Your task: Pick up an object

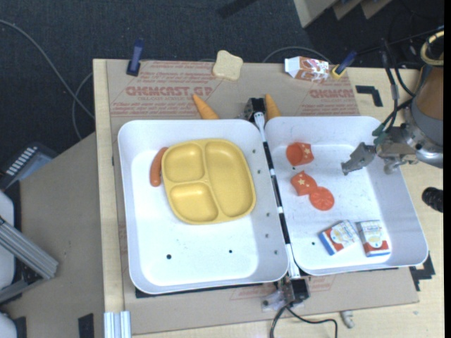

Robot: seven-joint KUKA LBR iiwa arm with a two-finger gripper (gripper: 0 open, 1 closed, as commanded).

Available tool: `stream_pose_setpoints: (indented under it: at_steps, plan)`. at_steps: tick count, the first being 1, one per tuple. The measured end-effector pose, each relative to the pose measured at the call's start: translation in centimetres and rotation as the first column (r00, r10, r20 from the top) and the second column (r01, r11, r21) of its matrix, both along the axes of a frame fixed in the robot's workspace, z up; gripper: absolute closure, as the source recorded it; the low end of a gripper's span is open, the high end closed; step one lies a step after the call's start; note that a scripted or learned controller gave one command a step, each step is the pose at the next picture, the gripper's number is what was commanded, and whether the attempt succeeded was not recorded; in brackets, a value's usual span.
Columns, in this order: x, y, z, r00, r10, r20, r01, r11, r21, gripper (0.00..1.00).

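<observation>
**Desk:** What is the overhead camera showing on the bench?

**Photographer:** The gripper point(356, 162) is reaching in from the right of the frame and hanging over the right bin point(402, 217), at its upper middle. Its jaws are standing apart, gripping nothing. Three red pieces are lying just left of it: one red piece point(300, 153) at the bin's upper left, a second point(304, 183) below it, and a flat red disc point(323, 199) touching that second one. Two small cartons point(354, 236) are sitting at the lower right. In the left bin point(141, 245), a yellow divided tray point(208, 180) is resting beside a sausage point(156, 167).

**Desk:** And the best approach?

**Photographer:** Probably choosing the upper red piece, which is lying apart from its neighbours, centring over it, and descending straight before closing.
</observation>
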State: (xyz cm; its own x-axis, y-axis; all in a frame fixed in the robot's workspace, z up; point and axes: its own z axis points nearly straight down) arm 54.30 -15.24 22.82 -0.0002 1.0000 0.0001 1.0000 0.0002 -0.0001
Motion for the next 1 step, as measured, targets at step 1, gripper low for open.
stream_pose_setpoints:
  at_steps: [1]
  plan:
    - [1.18,2.63,-13.05,1.000,-0.001,0.009,0.001,1.000,-0.002,0.00]
